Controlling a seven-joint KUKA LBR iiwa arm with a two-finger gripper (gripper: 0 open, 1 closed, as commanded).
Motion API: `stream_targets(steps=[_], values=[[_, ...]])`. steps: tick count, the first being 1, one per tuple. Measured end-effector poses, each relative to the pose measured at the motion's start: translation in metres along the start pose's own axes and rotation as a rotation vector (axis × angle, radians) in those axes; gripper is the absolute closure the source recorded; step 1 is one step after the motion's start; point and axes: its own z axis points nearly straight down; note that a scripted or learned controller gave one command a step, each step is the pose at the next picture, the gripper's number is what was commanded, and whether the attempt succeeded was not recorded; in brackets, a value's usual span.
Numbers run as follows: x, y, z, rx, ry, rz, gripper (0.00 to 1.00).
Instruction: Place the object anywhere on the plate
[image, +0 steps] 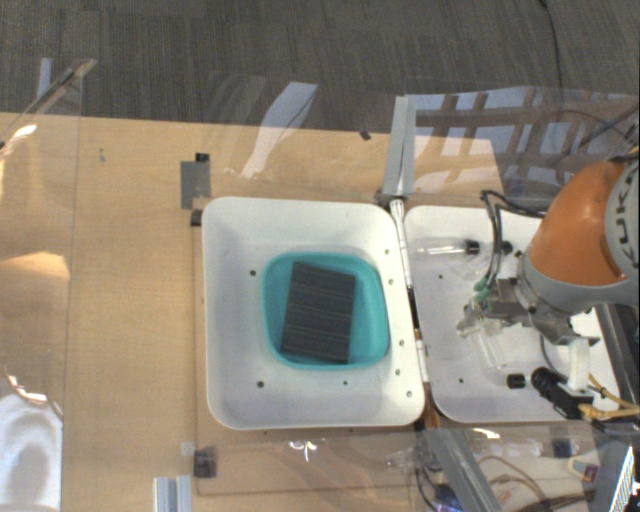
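Jaw state cannot be told on the grey two-finger gripper (487, 318), which hangs over the right white bin (440, 395), whereas the dark ribbed rectangular block (319, 311) already lies on the teal square plate (372, 335) in the left bin's centre, long axis running near-to-far.

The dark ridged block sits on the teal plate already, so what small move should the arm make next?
Probably just lift away and stop: the dark ridged rectangular block already lies flat on the teal plate in the left white bin, while the hand hangs over the right bin.
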Motion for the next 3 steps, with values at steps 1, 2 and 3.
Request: stream_targets(steps=[1,2,3], values=[[0.062,0.053,-0.033,-0.004,0.0,-0.297,1.0],[0.123,0.074,-0.029,-0.005,0.0,-0.473,1.0],[0.122,0.074,-0.029,-0.005,0.0,-0.473,0.0]])
